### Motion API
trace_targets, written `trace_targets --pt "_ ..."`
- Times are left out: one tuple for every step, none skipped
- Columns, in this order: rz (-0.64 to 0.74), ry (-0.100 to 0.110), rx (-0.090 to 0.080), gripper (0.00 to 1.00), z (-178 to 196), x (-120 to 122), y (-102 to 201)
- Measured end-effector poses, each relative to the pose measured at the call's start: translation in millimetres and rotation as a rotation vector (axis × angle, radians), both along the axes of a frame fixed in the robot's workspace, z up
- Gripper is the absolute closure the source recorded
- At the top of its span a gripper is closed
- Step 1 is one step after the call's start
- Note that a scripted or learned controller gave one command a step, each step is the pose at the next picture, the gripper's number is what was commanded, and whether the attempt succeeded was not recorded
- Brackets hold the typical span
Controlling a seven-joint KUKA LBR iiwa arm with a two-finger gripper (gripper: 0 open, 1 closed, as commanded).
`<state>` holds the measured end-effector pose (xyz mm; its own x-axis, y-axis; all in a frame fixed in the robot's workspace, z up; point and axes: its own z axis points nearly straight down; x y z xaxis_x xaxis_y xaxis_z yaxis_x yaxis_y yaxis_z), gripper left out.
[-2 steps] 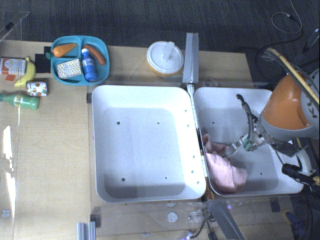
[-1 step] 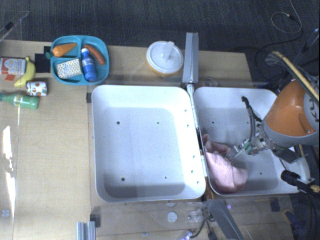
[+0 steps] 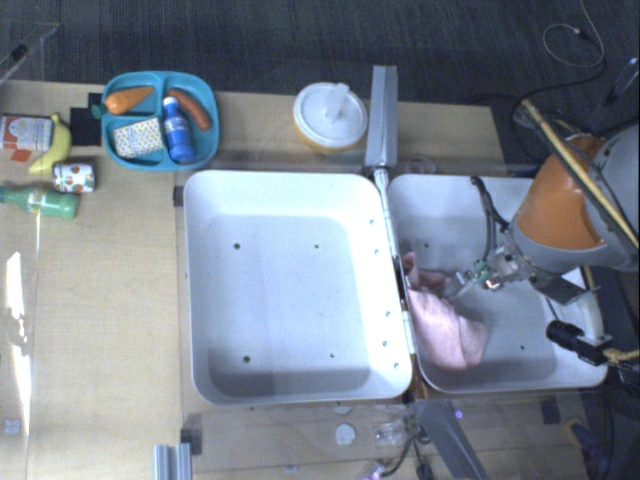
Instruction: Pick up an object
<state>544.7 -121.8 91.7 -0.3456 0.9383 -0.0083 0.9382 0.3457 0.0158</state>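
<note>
**Pink cloth lay in the right bin, arm low beside it**

A pink cloth lay crumpled in the right bin, against that bin's left wall. Its long axis ran from the upper left, near the wall, down toward the lower right, where the wider end bunched up. It was the sole loose object in that bin.

The gripper sat low in the same bin, just beside the cloth's upper edge, perhaps touching it; the view was too blurred there to be sure. Whether the jaws were spread or pressed together could not be told, and no cloth showed between them. The arm, with its orange band, reached in from the right.

The left bin showed a bare white floor with a few small dark dots.

On the worktop behind the bins stood a white lidded cup. Further left, a blue divided tray held a carrot-like orange piece, a blue bottle, a sausage-like piece and a small packet. Beside it lay a banana, a small carton, a small can and a green bottle. No writing on any of them was readable.
</note>
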Motion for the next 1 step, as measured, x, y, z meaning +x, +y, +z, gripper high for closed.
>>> trace_targets --pt "0.045 -0.002 -0.001 0.00 0.3 43.9 30.2"
